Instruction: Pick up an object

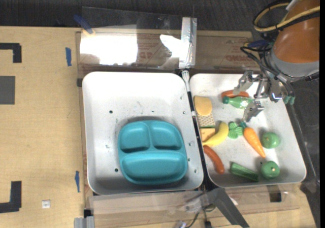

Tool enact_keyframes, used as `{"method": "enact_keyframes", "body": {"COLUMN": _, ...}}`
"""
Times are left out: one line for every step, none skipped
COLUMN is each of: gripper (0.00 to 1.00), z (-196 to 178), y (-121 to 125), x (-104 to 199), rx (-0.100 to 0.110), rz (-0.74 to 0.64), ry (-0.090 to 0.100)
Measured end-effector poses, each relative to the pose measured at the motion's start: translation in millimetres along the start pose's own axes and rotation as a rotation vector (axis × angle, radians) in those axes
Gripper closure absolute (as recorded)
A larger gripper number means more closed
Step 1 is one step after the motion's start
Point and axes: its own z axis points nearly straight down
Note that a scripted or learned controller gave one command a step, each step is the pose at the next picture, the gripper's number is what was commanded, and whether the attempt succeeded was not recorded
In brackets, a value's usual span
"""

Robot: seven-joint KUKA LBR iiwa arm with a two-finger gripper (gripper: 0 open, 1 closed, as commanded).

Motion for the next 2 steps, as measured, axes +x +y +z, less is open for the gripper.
{"method": "enact_keyframes", "body": {"gripper": 0.0, "z": 90.9, "y": -10.2, "x": 14.0, "rx": 0.001, "rz": -0.165, "ry": -0.006}}
{"method": "enact_keyframes", "body": {"gripper": 0.0, "z": 99.9, "y": -39.1, "x": 65.2, "rx": 0.002, "rz": -0.155, "ry": -0.005}}
